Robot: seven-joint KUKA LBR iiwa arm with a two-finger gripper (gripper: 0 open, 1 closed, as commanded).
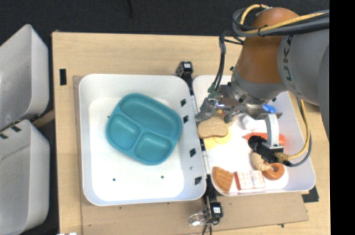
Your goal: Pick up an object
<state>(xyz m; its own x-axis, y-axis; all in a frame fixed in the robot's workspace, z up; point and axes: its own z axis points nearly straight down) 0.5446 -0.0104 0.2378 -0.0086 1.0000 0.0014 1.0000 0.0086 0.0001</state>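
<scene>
While the grey arm (pixel 302 70) with its orange band (pixel 263 51) is reaching in over the right bin (pixel 297 173), the hand (pixel 213 108) is hanging low near that bin's left wall, just above a slice of toast (pixel 213 128); whether its fingers are open or closed cannot be told, and nothing is showing between them. Just below the toast, a yellow flat piece (pixel 217 141) is lying on the bin floor. Toward the bin's near edge, a waffle-like wedge (pixel 222 179) is sitting beside a small red and white box (pixel 250 180), and a brown doughnut (pixel 273 171) is resting at the box's right end, next to a tan rounded item (pixel 257 160). A small orange thing (pixel 258 137) is lying near the middle of the bin. In the left bin (pixel 94 173), a teal divided plate (pixel 144 128) is lying flat at the centre, tilted relative to the bin's sides. Both bins are sitting side by side on the wooden worktop (pixel 66 51)
</scene>
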